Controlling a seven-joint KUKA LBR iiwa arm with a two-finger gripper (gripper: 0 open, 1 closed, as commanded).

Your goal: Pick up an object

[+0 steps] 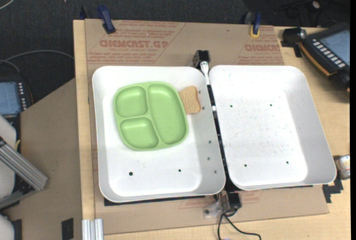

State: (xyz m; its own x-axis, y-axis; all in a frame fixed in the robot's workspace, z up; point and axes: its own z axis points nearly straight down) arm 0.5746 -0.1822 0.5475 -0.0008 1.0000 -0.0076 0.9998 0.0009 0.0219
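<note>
Item 1: green plate (150,116), 3 compartments, lying flat in the left bin (111,172), toward its far side.
Item 2: tan cracker (191,100), touching the plate's right rim, long axis running near to far.
Right bin (311,122): bare.
Jaw state: cannot tell.

The tan slab (191,99) at three o'clock of the green tray (150,115) is too small to identify. A dark device (332,51) at two o'clock of the surface (167,36) is cut off by the edge. Metal framing (22,169) at eight o'clock runs out of view.
</note>
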